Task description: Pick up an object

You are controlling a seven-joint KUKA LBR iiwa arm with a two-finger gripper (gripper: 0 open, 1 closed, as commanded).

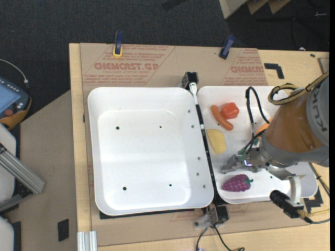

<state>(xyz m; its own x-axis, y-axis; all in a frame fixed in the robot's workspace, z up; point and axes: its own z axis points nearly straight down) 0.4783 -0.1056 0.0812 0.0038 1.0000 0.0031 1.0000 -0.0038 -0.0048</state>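
The right bin (pixel 230 197) holds a red pepper-like toy (pixel 230 110), an orange carrot-like piece (pixel 222 118), a pale yellow lemon-shaped toy (pixel 216 140) and a purple bunch of grapes (pixel 236 183). My gripper (pixel 234 163) reaches in from the right, low over the bin floor between the yellow toy and the grapes. Its fingers (pixel 229 167) point left, slightly apart, with nothing visible between them. The orange-banded wrist (pixel 290 129) covers the right part of the bin.
The left bin (pixel 99 140) lies beside it, sharing a black divider rim (pixel 201 135). A black cable (pixel 253 106) loops over the right bin near the wrist. Clamps (pixel 118 45) hold the cardboard base at the back edge.
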